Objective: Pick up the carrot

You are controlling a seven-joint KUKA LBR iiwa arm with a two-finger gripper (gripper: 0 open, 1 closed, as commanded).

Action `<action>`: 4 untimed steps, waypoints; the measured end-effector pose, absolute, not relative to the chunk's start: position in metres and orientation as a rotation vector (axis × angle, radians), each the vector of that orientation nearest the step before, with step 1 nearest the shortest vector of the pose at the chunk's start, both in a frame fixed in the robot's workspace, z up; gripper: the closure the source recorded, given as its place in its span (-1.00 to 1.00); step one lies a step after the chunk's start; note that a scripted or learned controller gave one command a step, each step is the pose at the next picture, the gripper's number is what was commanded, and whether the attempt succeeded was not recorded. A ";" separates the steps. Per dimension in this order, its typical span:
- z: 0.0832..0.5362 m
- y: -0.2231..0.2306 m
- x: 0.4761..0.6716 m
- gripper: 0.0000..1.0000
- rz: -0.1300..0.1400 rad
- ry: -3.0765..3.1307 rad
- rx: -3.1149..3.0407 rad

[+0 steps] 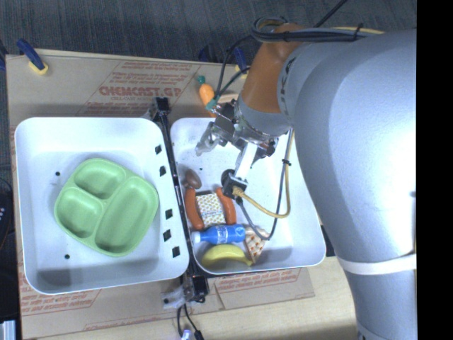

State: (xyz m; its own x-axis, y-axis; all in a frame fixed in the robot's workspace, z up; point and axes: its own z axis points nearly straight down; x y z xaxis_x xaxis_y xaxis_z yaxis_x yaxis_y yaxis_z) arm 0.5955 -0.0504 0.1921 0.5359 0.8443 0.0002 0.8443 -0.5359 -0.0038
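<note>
Pincer (pixel 207 144) below carrot (pixel 206 93), apart.

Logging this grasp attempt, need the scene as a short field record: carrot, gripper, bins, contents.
carrot: small orange carrot with green top, lying on the cardboard past the far rim of the right bin, outside both bins
gripper: two-finger gripper over the far end of the right white bin, apart from the carrot
left bin: shallow white bin holding a green three-compartment plate
right bin contents: blue bottle, yellow banana, two orange-red sausages
</note>
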 end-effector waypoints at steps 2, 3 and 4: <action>0.090 -0.121 0.585 -1.00 0.011 -1.405 -2.804; 0.101 -0.120 0.586 1.00 0.011 -1.409 -2.800; 0.167 -0.172 0.657 1.00 0.001 -1.760 -2.601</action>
State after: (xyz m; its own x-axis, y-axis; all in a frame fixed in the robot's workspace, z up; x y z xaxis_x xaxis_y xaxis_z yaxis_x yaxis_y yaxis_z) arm 0.6567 -0.1719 0.1672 0.3721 0.9282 0.0002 0.9282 -0.3721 -0.0014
